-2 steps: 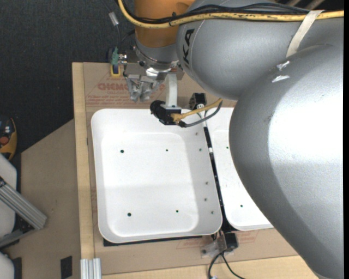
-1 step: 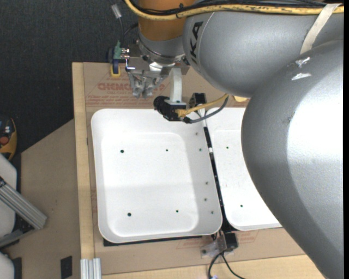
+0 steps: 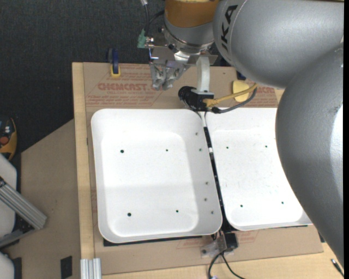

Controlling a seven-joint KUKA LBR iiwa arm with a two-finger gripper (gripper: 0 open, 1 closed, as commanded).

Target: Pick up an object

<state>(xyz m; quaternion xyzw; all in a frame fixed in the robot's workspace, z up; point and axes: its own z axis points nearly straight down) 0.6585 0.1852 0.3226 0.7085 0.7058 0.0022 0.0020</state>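
camera view looks down on two shallow white plastic bins set side by side on a tan board table [image 3: 82, 180] printed with red lettering. the left white bin [image 3: 103, 163] and the right white bin [image 3: 256, 185] meet along their inner rims, and each floor shows four small dark dots. the end effector [image 3: 162, 80] hangs over the table just beyond the left bin's far rim, near its far right corner; whether it is wide or narrow i cannot tell. the big grey arm [image 3: 305, 109] with its orange band [image 3: 188, 13] covers the right bin's right side. a small blue and yellow clamp [image 3: 114, 62] sits at the table's far edge, left of the end effector. where the thing to pick up lies i cannot tell.
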